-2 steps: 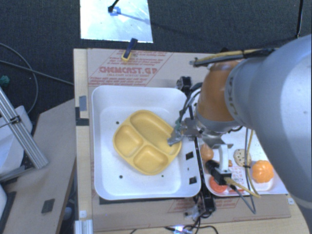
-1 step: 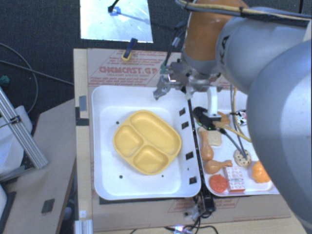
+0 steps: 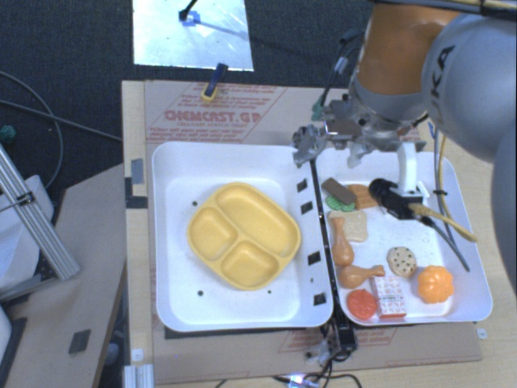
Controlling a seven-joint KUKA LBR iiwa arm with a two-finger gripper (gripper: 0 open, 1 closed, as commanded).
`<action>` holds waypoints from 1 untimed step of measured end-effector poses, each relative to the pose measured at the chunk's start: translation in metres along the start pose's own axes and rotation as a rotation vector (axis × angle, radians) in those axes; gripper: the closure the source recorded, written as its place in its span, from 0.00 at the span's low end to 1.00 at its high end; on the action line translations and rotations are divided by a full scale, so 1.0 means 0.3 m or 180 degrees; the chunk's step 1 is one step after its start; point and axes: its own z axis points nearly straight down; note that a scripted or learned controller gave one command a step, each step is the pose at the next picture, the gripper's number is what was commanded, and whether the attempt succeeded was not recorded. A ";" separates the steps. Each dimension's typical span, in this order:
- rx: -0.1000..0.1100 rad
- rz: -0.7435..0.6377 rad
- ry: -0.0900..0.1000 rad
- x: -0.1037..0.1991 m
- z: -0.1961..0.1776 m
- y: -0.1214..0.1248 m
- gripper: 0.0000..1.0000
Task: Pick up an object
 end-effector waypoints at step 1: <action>0.0037 -0.0025 0.0004 0.121 0.186 -0.230 0.00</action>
